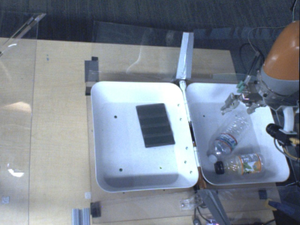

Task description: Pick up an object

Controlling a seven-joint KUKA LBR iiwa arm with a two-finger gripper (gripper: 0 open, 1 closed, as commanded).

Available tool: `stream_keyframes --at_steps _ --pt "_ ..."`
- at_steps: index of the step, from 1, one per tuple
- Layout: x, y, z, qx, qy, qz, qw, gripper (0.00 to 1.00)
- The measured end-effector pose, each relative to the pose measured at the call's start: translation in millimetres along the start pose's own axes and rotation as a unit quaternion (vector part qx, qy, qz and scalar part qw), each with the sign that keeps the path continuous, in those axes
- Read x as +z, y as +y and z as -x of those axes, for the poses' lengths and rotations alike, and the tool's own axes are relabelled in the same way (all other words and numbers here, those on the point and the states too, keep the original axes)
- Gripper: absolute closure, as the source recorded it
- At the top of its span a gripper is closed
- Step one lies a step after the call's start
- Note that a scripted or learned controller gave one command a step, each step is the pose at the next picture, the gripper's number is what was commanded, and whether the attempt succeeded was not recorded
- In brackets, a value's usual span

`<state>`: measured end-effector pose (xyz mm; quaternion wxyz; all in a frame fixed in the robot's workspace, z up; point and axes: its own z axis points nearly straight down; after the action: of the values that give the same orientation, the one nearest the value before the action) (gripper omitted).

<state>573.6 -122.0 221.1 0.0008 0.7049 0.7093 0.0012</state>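
Over right bin (pixel 201 97): pincer (pixel 243 103) spread open, gripping nothing.
Clear bottle (pixel 229 137): just below-left of pincer, long axis diagonal.

A single fixed camera looks down on the table (pixel 51 125) from above, at a slant rather than straight overhead, so the far edge of the wooden top lies toward the upper part of the frame and dark carpet shows beyond it. It stands far enough back to take in both white bins whole: the left bin (pixel 105 172) sits near the middle of the frame, the right bin (pixel 206 102) toward the right side. The arm (pixel 282 55) enters from the right edge, cut off by the frame, with the near table edge running along the bottom.
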Motion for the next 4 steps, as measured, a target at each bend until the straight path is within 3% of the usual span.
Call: stream_keyframes --at_steps 1,2,3,4 --pt "4 45 -28 0.039 0.0 0.002 0.9992 0.0" --pt "132 -8 -22 -0.077 -0.001 0.005 0.997 0.0" --pt "77 2 12 -0.007 0.0 0.001 1.0 0.0" --pt "-15 57 14 -0.119 -0.001 0.003 0.9929 0.0"
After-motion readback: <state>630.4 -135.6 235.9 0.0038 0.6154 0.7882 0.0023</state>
